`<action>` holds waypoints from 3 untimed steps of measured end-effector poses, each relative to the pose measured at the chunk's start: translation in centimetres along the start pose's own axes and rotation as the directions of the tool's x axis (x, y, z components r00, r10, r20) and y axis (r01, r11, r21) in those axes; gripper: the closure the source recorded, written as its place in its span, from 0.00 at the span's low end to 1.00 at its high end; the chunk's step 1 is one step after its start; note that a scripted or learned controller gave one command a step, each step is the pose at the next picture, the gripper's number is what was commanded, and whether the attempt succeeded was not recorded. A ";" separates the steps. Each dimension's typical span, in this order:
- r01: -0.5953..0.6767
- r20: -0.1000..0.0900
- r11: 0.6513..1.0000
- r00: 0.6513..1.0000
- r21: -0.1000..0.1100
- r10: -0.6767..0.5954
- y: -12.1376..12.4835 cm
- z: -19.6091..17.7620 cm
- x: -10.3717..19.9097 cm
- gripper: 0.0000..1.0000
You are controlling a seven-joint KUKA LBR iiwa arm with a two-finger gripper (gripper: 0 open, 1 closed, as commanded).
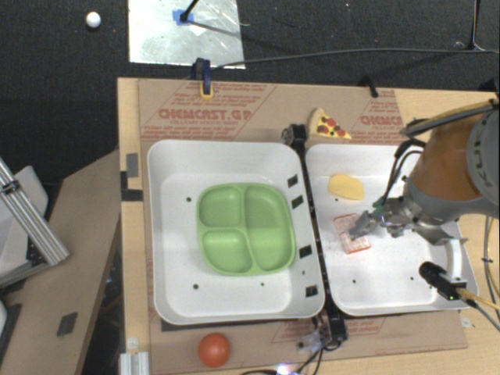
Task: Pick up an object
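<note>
Bins sit side by side on the worktop (pixel 156 108), seen from above. The left bin (pixel 168 209) holds a green plate (pixel 244 229) with four parts. The right bin (pixel 375 283) holds a yellow lump (pixel 346 186) near the top and a small clear packet (pixel 351 234) with red edges in the middle. The arm (pixel 453 170) comes in from the right, and its pincer (pixel 367 223) is low over the packet, maybe touching it. The picture is too fuzzy there, so I cannot tell if the pincer is spread or pressed together, or if it has anything. The packet looks flat and thin, so the pincer could slide over the top and come up with nothing, or just push it along the bin floor. A toy pizza slice (pixel 330 126) lies on the worktop just behind the bins, and a red ball (pixel 214 349) sits in front of them. The brown sheet under the bins says "CHEMCAST GP" in red letters, printed more than once.
</note>
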State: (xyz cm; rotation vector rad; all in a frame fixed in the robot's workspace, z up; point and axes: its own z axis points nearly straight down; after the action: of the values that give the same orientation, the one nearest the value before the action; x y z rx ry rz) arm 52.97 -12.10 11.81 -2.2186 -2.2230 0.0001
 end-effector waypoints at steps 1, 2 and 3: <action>0.000 -0.003 1.000 1.000 -0.003 0.000 0.3 3.0 0.1 0.00; 0.000 0.003 1.000 1.000 -0.018 0.000 0.6 1.6 -0.1 1.00; 0.002 0.002 1.000 1.000 -0.005 -0.002 1.3 -2.8 -0.3 1.00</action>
State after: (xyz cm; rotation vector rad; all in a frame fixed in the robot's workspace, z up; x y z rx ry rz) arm 54.24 -12.42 14.62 -2.2198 -2.2287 -0.0036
